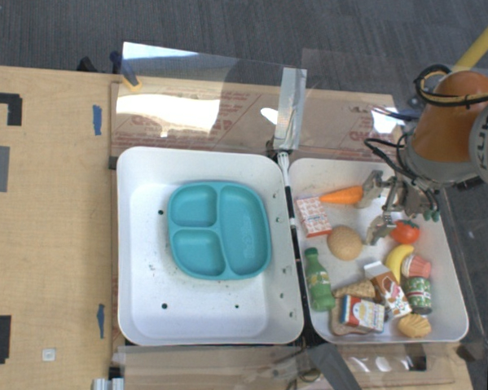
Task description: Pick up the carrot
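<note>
In the right bin [454, 319], the jaws [388, 207] hang beside the carrot [343, 195], their opening unreadable.

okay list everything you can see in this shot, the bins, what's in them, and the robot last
Shallow white plastic bins: 2, white, side by side; left bin, right bin.
Teal three-compartment plastic plate: 1, teal, middle of left bin.
Orange toy carrot: 1, orange, top of right bin.
Red-and-white small packet: 1, below carrot.
Tan round potato-like toy: 1, right bin centre.
Green plastic bottle: 1, right bin's left wall.
Red toy tomato: 1, beside gripper.
Yellow toy banana: 1, below tomato.
Mixed small food packages and cans: several, bottom of right bin.
Gripper: 1, metallic, right of carrot.
Arm's orange band: 1, upper right.
</note>
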Controlling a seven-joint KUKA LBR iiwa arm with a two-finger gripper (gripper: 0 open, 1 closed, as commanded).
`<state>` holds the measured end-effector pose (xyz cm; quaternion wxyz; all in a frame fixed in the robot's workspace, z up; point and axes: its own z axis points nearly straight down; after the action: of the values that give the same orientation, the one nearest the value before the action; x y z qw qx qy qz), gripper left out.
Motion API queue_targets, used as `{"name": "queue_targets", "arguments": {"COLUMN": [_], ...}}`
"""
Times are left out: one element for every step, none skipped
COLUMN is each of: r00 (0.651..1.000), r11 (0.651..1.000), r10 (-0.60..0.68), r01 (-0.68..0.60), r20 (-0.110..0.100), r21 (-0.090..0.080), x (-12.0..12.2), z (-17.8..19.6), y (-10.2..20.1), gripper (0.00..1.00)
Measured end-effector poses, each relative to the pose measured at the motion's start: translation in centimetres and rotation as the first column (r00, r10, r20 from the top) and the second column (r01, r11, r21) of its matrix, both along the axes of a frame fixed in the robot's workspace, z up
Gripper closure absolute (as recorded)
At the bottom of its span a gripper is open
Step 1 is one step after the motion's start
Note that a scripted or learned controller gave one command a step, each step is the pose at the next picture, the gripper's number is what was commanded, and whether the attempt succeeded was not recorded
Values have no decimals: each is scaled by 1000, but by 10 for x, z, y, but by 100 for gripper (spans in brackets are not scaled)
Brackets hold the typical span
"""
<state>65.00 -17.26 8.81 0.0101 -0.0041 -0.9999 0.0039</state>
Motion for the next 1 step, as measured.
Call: {"name": "queue_targets", "arguments": {"r00": [993], "r11": [993], "r10": [114], "r01": [-114], "r20": [-11], "r21": [-4], "x": [6], "z": [1], "y": [61], "gripper": [0]}}
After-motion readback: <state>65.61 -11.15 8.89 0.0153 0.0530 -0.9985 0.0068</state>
